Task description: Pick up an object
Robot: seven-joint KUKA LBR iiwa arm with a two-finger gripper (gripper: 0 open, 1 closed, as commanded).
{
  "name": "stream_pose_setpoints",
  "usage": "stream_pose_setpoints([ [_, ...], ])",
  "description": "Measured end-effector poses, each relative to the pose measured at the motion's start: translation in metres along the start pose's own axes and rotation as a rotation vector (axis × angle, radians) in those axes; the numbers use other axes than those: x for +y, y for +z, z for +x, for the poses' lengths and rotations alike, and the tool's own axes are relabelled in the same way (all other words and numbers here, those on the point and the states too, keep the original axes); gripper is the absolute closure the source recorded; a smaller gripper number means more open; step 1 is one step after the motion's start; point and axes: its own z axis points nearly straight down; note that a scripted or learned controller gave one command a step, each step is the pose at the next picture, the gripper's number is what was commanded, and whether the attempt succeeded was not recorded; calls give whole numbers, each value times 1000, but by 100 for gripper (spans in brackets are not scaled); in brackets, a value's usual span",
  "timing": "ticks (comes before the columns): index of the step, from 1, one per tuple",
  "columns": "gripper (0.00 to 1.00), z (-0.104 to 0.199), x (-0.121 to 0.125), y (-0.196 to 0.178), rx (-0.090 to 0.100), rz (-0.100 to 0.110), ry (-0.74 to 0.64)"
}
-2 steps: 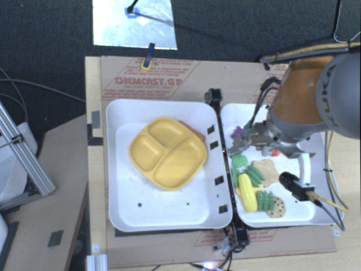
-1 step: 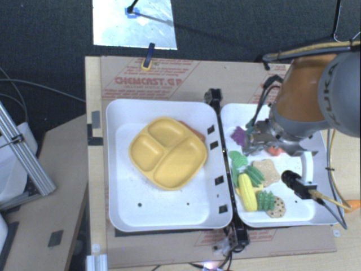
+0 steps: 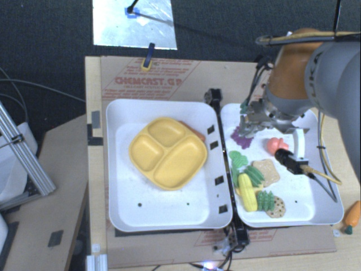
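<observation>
Gripper [image 3: 248, 124]: grip state indeterminable; hung directly over purple plastic grape cluster [image 3: 242, 137], bin's [image 3: 324, 205] ten-o'clock corner.

A cardboard-covered bench [image 3: 169, 75] bears two white bins, left [image 3: 121, 208] and right [image 3: 321, 205], side by side.

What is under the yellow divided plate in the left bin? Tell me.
An orange-pink sliver peeks out at the upper right edge of the yellow divided plate, which lies in the left bin. The plate covers the rest, so what it is cannot be told.
</observation>
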Motion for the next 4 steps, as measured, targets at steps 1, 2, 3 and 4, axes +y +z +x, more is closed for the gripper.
stream_pose_setpoints([
  [1, 100, 10, 22, 0, 1, 1, 0],
  [2, 100, 38, 53, -1, 2, 0, -1],
  [3, 100, 88, 70, -1, 3, 1, -3],
  [4, 100, 138, 70, -1, 2, 2, -2],
])
